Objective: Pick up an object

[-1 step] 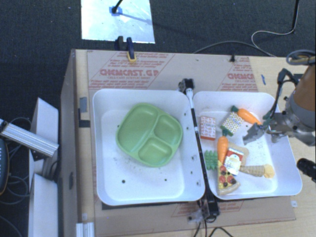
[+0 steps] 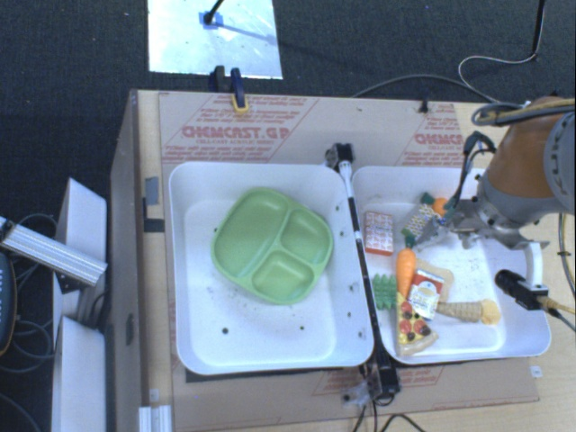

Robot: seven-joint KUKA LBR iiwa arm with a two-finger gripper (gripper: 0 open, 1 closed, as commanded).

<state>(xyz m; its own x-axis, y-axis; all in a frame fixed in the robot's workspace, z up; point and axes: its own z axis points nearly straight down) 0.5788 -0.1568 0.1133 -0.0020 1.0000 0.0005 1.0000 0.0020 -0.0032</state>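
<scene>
Bench [image 2: 270, 124] bearing two white bins, dark carpet [image 2: 72, 61] behind; gripper [image 2: 443, 228] over right bin [image 2: 531, 331], grip indiscernible.

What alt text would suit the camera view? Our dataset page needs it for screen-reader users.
A grey and orange robot arm reaches from the right over the right bin, which holds toy food: a carrot, a pizza slice, an ice cream cone. The left bin holds a green divided plate.

Smooth matt green plastic tray [image 2: 273, 245] in glossy white plastic bin [image 2: 202, 331]; beyond it, printed brown cardboard [image 2: 270, 124].
</scene>
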